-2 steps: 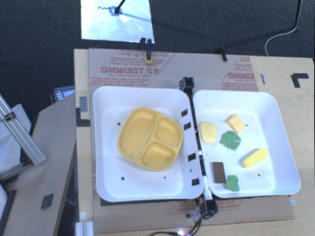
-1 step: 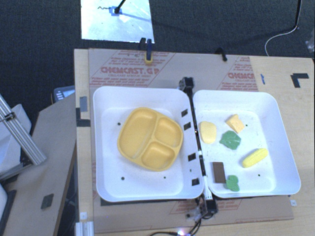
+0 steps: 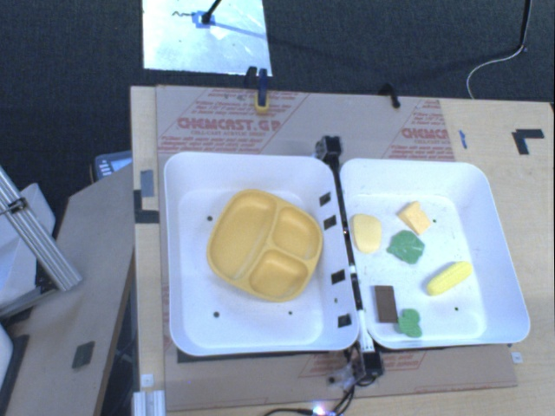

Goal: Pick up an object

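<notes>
dark carpet floor [image 3: 69, 33] surrounds the wooden bench [image 3: 538, 232]; a shiny, perhaps metal, sheet [image 3: 186, 37] lies beyond.

One fixed camera is looking down from above the bench [image 3: 486, 120] at a slant, taking in both white bins whole. The left bin [image 3: 186, 258] and the right bin [image 3: 494, 258] are sitting side by side across the middle of the view, at a moderate distance, with dark floor [image 3: 69, 50] showing beyond the bench's far edge.
</notes>
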Controlling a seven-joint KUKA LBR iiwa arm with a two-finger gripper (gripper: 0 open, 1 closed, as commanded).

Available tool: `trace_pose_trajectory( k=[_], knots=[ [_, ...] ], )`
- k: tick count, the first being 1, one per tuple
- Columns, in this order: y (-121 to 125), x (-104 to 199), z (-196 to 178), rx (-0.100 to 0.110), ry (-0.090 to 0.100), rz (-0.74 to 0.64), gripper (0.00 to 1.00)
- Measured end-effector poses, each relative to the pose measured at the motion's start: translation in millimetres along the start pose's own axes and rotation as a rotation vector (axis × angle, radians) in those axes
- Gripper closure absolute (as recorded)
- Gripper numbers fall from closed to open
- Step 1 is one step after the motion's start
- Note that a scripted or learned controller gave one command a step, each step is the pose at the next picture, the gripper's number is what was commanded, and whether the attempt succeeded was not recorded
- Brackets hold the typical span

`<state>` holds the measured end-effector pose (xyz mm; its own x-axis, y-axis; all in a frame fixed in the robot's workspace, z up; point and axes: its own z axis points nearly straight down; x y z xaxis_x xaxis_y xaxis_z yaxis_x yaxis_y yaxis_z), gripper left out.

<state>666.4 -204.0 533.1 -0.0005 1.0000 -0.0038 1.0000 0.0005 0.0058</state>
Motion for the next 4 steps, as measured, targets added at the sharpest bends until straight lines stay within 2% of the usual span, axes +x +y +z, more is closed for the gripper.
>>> trace_pose_trajectory(
  k=[1,2,3,4],
  knots=[
    [-70.2,49.9,44.2,0.009,0.006,-0.006,1.0],
    [-18.6,103.1,-5.7,-0.004,0.002,-0.01,1.0],
    [1.9,28.1,-1.5,0.003,0.0,0.005,1.0],
    [-48.4,74.1,39.0,0.008,0.005,-0.005,1.0]
  ],
)
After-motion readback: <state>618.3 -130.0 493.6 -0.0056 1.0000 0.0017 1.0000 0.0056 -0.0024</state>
